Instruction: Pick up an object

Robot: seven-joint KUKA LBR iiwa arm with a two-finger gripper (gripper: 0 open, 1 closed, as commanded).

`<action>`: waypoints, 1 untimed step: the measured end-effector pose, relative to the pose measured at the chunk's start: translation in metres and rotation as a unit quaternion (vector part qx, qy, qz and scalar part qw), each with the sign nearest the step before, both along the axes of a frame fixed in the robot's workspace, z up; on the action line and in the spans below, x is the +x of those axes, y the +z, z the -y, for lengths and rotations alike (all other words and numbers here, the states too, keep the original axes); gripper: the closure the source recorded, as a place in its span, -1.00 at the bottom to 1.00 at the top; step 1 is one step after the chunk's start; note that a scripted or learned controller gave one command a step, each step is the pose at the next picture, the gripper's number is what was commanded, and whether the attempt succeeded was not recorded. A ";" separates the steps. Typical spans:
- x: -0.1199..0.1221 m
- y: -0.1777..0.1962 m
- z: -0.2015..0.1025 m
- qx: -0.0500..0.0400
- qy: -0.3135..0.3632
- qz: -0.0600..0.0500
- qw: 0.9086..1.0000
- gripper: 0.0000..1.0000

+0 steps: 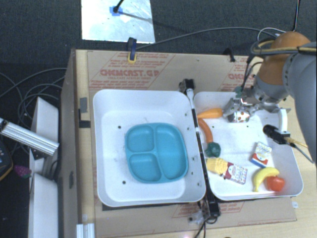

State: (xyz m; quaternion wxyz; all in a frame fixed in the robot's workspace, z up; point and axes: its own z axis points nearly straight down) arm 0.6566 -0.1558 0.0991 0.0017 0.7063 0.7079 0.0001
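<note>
Pincer [238, 114] low in the right bin [292, 182] beside an orange carrot [210, 114] — grip state unclear; banana [262, 176] lies well apart.

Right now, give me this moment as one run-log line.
arm: over right bin far end | gripper: low, near orange item | grasp: unconfirmed | left bin: blue tray

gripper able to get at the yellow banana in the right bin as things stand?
Probably yes. The yellow banana lies uncovered near the front of the right white bin, though a red tomato touches it. The gripper sits over the bin's back part.
</note>
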 end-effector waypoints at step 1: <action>0.001 0.011 -0.001 0.000 0.002 0.001 1.000 1.00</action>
